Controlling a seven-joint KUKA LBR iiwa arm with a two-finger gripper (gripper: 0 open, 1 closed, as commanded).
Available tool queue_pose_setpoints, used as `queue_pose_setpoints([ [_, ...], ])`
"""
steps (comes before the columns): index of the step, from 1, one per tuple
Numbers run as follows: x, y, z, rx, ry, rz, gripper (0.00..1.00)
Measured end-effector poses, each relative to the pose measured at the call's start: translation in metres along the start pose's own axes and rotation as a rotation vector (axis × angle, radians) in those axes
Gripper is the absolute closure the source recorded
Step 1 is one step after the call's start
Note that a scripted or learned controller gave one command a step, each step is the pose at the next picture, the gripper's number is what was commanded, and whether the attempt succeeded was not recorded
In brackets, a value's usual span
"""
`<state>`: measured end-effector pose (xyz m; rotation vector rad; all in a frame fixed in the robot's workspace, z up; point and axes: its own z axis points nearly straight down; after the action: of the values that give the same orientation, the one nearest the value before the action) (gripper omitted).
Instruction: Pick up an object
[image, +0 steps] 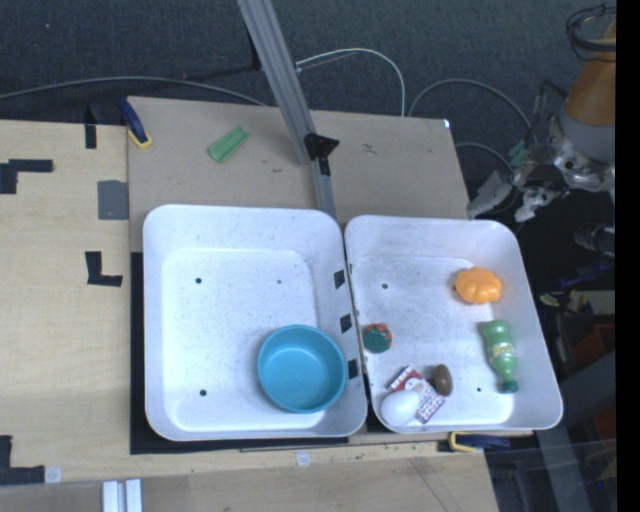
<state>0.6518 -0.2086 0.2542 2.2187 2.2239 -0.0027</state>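
The right bin (520, 260) holds an orange round object (477, 285), a green bottle (499, 353), a small teal and red object (377, 338), a brown lump (441, 379), a white egg-like object (400, 408) and a red-and-white packet (426, 398). A blue bowl (300, 367) sits in the left bin (200, 250) near its front right corner. My gripper (510, 198) hangs off the right bin's far right corner, above and outside the rim, apart from every object. The orange band (592, 90) sits above the wrist.
A slanted metal pole (288, 90) comes down to the gap between the bins at the back. A green block (227, 144) and a blue-and-yellow clamp (135, 124) lie on the bench behind the left bin. Cables run behind the right bin.
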Motion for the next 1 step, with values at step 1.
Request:
queue_pose_setpoints([
  [1,-0.0001,-0.0001,0.0000,0.001,0.000,0.000,0.00],
])
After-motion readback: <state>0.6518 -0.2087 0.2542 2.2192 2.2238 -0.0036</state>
